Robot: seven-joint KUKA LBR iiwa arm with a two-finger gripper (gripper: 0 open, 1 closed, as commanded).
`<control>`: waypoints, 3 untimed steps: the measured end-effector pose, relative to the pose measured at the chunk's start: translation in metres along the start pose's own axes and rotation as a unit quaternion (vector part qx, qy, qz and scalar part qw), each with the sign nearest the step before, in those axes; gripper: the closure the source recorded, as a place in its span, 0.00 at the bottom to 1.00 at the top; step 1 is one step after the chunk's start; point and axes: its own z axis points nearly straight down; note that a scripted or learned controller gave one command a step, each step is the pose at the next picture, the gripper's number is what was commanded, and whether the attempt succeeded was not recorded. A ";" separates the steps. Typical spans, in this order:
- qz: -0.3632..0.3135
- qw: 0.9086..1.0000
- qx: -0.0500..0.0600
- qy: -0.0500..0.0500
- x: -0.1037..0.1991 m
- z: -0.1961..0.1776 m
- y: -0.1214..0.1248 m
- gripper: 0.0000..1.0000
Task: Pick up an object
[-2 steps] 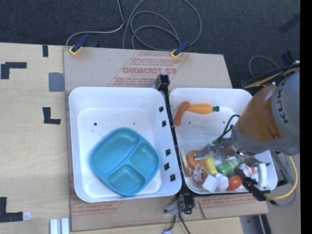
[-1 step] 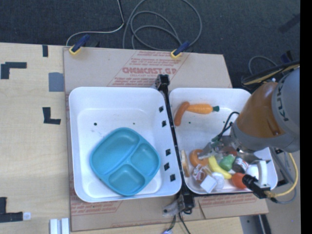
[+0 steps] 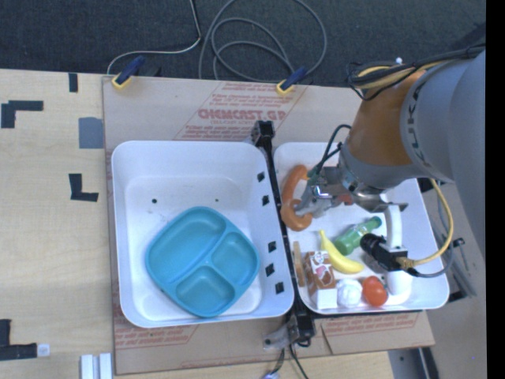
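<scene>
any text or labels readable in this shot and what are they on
"CHEMCAST GP": red print on the brown board under the bins, seen upside down, partly blurred, so the reading is tentative.
Smaller red print on the board's front edge: too blurred to read.
Brown packet in the right bin: its print is too small to read.

Left bin (image 3: 126, 172) has plenty of open floor along the back and left side; just the blue tray (image 3: 203, 260) hogs the front middle. Right bin (image 3: 430, 290) is tight: arm (image 3: 410, 125) overhead, orange sausage (image 3: 293, 196), banana (image 3: 339, 255), green bottle (image 3: 357, 234), tomato (image 3: 375, 291) crowd the front.
</scene>
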 end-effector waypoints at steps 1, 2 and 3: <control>0.005 1.000 0.004 -0.001 0.005 -0.036 0.005 1.00; 0.006 1.000 0.007 -0.002 0.020 -0.012 0.013 1.00; 0.005 1.000 0.008 -0.001 0.067 0.007 -0.013 1.00</control>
